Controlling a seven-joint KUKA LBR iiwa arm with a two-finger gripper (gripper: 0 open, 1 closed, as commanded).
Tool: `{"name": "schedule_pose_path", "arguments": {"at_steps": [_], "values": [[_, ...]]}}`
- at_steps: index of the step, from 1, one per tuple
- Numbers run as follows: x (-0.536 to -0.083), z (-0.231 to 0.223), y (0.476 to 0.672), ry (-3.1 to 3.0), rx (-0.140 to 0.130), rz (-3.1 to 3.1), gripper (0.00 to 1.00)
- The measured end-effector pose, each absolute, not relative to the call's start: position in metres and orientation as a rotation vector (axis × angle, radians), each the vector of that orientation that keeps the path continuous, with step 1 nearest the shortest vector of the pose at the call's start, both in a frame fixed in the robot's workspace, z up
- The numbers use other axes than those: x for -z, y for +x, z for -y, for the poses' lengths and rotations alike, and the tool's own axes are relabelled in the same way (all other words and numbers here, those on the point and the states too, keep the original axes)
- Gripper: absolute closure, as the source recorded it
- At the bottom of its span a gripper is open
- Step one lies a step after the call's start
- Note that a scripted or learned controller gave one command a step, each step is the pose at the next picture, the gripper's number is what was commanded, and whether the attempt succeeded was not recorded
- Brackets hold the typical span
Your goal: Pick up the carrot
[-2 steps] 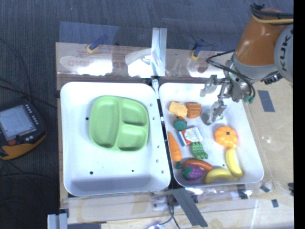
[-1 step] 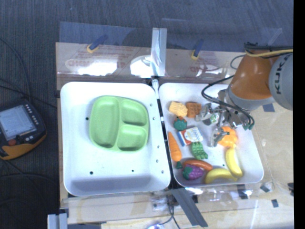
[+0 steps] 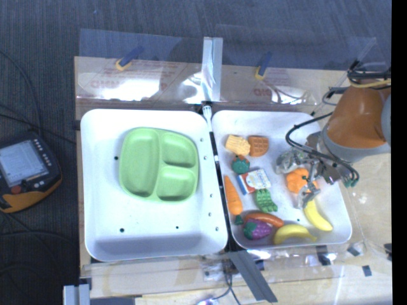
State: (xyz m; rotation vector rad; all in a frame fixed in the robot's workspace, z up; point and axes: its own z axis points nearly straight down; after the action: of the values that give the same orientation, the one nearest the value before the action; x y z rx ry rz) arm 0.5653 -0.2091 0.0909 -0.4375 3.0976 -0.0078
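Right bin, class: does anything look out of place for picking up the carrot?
Yes. The gripper hangs over an orange toy at the right, while the carrot lies apart along the bin's left wall.

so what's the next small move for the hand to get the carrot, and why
Probably move the hand left across the right bin. The carrot lies along that bin's left wall, while the hand hovers near an orange toy at the right side, far from it.
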Motion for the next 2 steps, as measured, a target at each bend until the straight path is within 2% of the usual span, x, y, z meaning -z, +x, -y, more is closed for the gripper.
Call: {"name": "schedule_pose_path", "arguments": {"at_steps": [1,2], "values": [[-0.104,0.207,0.569,-0.44,0.015,-3.088,1.0],[-0.227,0.224,0.54,-0.653,0.013,-3.06,1.0]]}}
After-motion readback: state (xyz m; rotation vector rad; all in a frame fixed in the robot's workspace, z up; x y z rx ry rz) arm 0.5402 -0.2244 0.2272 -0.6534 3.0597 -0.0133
